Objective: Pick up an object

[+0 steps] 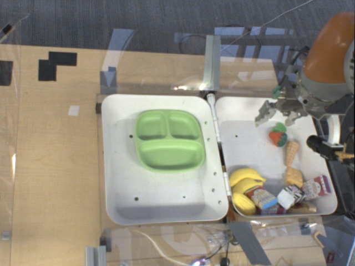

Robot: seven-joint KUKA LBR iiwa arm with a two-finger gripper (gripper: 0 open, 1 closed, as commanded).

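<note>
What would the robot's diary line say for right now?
claw: open, holding nothing | above right bin, near strawberry | green tray: in left bin | pick: not yet

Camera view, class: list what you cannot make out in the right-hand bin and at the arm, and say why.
- Small packets in the right bin: too small and piled to identify.
- Yellow fruit: partly covered by a packet.
- Tool: too small to judge its state.
- Arm: cut off by the right edge.
</note>
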